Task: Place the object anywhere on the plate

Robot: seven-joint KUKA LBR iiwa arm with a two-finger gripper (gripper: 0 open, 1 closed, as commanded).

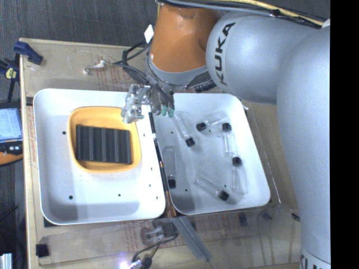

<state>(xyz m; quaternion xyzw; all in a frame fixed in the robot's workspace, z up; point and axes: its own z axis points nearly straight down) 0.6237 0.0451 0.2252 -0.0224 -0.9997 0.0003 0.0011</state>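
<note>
As a clear vial (132, 109) looks clamped between the fingers | gripper (136, 106) hangs over plate (104, 170) upper right corner, likely for release | spare vials (219, 192) right of fingers, right bin (255, 144)

This is my lab bench, a robotics test cell rather than any home or kitchen; my grey KUKA arm (263, 66) with its orange band reaches over a plywood bench (73, 58) that carries two shallow white bins (50, 150) side by side; loose cables (132, 58) trail across the board; a blue clamp (27, 52) grips its far corner; dark carpet (73, 10) lies beyond; a small screen (10, 125) glows at the left edge.
</note>
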